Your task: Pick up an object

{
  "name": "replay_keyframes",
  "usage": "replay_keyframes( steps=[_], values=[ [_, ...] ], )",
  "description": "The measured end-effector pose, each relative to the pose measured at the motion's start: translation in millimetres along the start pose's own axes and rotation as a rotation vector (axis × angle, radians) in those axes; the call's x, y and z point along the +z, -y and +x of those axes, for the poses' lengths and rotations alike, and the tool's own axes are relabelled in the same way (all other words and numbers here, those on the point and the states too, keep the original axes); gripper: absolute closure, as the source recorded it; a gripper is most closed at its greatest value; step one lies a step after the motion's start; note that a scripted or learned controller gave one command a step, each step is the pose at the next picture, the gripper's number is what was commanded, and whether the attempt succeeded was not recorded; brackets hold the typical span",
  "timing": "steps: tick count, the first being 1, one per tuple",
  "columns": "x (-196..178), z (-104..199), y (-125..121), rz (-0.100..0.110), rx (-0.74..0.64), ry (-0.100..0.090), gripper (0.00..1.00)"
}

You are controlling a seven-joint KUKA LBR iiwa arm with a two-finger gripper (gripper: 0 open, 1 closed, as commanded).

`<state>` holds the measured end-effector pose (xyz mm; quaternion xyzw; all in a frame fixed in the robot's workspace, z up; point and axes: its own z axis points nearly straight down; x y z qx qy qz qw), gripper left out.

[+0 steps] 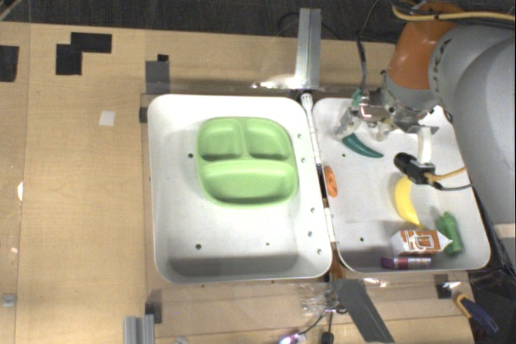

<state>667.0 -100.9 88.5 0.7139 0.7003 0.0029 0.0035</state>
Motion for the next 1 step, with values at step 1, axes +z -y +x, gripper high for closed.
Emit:
replay_keyframes(
  steps=[1],
  values=[
    [-14.5,2.0,-3.3,-0.01,-0.005,-0.001,1.0]
  ],
)
